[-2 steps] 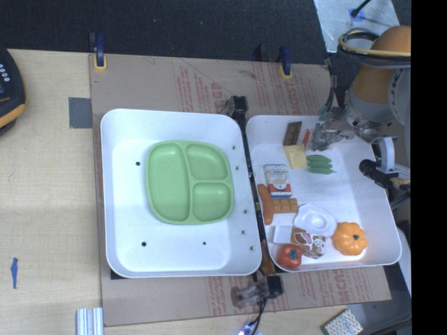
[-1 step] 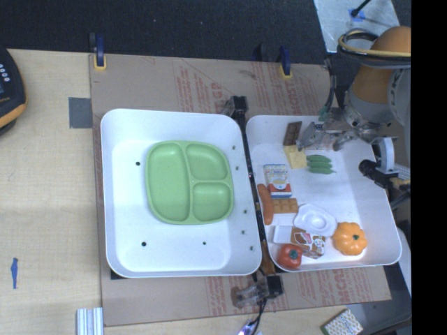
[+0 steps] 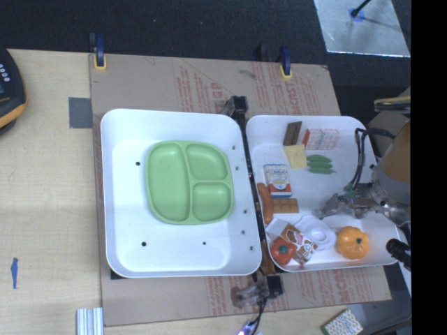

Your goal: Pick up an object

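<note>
A pale wooden table [image 3: 42,208] carries a brown cardboard sheet [image 3: 167,82], clipped at its far edge, and on it two shallow white bins side by side. Beyond the far edge the floor is dark. The left bin [image 3: 119,250] holds a green divided plate [image 3: 188,181]. The right bin [image 3: 269,128] holds small toy foods: an orange pumpkin-like fruit [image 3: 352,243] at its near right, a red tomato [image 3: 283,250] at its near left partly under a printed packet [image 3: 301,241], an orange sausage [image 3: 263,202] lying with its long axis near-to-far along the left wall, a small carton [image 3: 276,179], a green pea pod [image 3: 319,163] pointing left-right, and a brown bar [image 3: 292,133] at the far side. The gripper [image 3: 342,204] sits over the right part of this bin, just beyond the orange fruit; whether it is released or clenched cannot be told.
</note>
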{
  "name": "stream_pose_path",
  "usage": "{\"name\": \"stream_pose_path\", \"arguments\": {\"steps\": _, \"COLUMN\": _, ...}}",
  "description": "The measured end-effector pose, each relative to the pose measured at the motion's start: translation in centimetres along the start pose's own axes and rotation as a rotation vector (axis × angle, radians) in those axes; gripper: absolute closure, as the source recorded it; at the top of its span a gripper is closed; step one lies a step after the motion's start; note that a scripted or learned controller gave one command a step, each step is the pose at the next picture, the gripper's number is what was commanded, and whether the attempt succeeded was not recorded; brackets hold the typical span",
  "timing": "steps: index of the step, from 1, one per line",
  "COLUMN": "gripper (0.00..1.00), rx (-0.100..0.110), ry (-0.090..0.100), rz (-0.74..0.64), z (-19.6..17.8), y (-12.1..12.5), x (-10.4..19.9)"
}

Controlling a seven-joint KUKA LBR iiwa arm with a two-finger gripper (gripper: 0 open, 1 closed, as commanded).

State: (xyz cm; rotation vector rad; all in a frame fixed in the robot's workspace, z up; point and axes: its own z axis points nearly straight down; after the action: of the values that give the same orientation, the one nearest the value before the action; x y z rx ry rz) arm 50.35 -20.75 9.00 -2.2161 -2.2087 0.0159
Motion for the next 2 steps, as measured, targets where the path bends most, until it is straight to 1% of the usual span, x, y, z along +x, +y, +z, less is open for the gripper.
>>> {"name": "stream_pose_path", "arguments": {"steps": 1, "gripper": 0.00, "rx": -0.029, "ry": -0.005, "rz": -0.012, "z": -12.2, "y": 5.8, "x": 2.6}}
{"name": "stream_pose_path", "arguments": {"steps": 2, "gripper": 0.00, "rx": -0.009, "ry": -0.003, "rz": -0.011, "z": -0.7, "y": 11.7, "x": -0.4}}
